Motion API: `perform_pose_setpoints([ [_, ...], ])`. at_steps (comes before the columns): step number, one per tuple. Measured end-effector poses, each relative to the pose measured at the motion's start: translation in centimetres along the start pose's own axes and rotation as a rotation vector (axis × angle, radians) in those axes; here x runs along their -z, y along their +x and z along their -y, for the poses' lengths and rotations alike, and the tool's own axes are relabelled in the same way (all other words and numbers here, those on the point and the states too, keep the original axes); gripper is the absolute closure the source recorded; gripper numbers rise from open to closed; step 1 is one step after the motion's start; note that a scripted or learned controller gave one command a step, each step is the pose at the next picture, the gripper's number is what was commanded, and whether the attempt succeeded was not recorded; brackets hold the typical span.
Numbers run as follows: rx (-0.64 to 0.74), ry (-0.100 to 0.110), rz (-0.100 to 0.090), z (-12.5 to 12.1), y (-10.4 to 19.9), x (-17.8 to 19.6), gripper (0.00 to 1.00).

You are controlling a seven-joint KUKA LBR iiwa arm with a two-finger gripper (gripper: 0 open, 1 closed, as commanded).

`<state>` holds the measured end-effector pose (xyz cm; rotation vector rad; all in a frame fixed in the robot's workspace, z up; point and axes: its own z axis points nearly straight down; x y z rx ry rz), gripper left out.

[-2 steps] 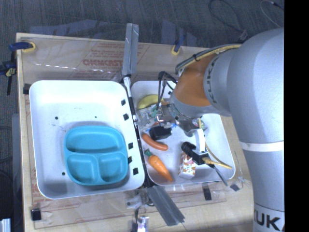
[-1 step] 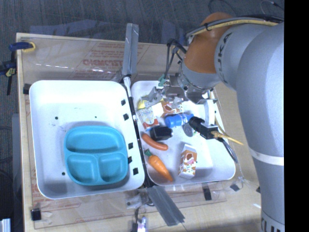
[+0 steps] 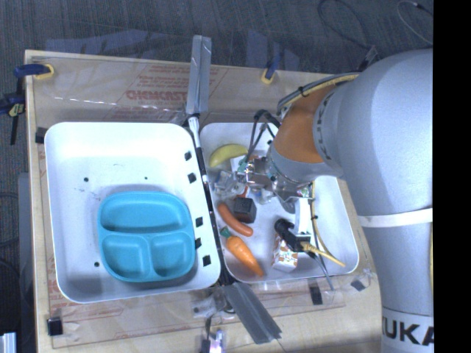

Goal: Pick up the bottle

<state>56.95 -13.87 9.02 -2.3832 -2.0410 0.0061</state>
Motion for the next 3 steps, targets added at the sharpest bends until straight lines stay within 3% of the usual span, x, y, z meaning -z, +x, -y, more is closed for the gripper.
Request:
perform_pose_setpoints([
  [1, 0.058, -0.004, 0.0, -5.2, -3.9, 6.2, 0.0],
  [2, 0.16, -0.015, 0.001, -3.8, -5.9, 0.7, 0.0],
  [3, 0.213, -0.004, 0.0, 2.4, -7.6, 0.2, 0.0],
])
